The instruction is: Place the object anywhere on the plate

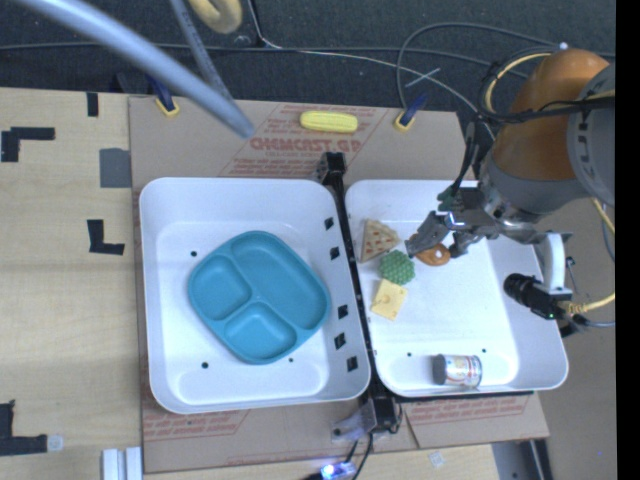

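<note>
The gripper (437,236) hangs over the right bin (520,363); whether it grips cannot be told. A small brown pretzel-like piece (434,257) lies just beneath its tip, long axis unclear.

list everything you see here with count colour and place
plate: 1, blue, three compartments, in left bin
left bin: 1, white
right bin: 1, white
waffle wedge: 1, tan, right bin near divider
green piece: 1, below the wedge
yellow block: 1, below the green piece
pretzel-like piece: 1, brown, at the gripper tips
can: 1, silver, lying at right bin's front
banana: 1, yellow, on cardboard behind bins
gripper: 1, dark, over right bin
arm: 1, grey and orange, from right
</note>
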`<action>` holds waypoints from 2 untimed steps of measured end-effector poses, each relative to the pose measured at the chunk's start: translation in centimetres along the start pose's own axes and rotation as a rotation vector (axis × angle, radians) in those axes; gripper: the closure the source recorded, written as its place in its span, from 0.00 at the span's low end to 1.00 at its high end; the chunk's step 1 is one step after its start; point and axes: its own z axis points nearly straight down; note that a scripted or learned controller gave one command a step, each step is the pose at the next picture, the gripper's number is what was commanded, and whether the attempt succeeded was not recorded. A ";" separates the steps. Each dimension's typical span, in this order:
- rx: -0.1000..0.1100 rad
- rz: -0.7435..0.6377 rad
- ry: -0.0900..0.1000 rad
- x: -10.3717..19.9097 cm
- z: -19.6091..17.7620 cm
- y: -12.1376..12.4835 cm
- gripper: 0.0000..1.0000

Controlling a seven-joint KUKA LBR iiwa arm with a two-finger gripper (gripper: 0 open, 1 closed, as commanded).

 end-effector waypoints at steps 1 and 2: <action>0.000 -0.001 0.001 4.4 0.0 0.7 1.00; 0.000 -0.003 0.001 10.1 -0.7 1.0 1.00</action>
